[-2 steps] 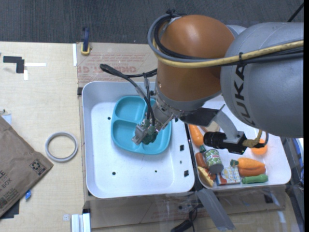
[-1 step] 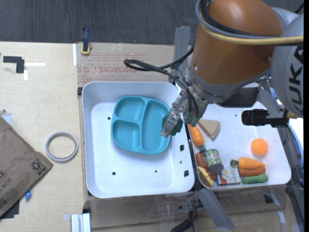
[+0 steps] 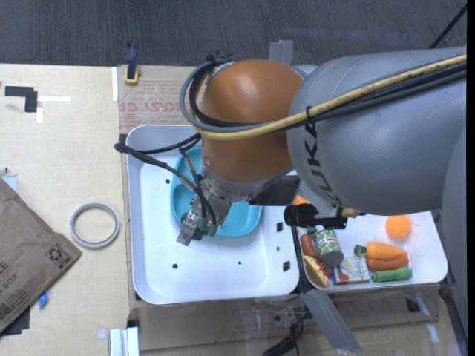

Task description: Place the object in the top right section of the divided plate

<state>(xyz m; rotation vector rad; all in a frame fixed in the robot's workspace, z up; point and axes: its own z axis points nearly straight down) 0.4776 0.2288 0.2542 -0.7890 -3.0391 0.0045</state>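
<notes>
A: You see where the arm (image 3: pixel 356 124) is now? It reaches from the right and covers most of the left bin (image 3: pixel 148 258).

B: Yes. The gripper (image 3: pixel 194 227) hangs low over the blue plate (image 3: pixel 241 219), near its lower left edge. You should judge it as being in the placing step, because the plate is the goal.

A: Does it hold the object?

B: You cannot tell. The tip looks small and dark with some green, and whether it is open or closed is not clear. No object is plainly visible between its parts.

A: And where is the target section?

B: The arm hides the top right part of the plate, so you cannot check it.

A: What about the right bin (image 3: pixel 438 262)?

B: There lie an orange ball (image 3: pixel 398 226), a carrot (image 3: pixel 387 256), a green piece (image 3: pixel 391 275) and a small bottle (image 3: pixel 327 245), probably waiting as other items.
</notes>
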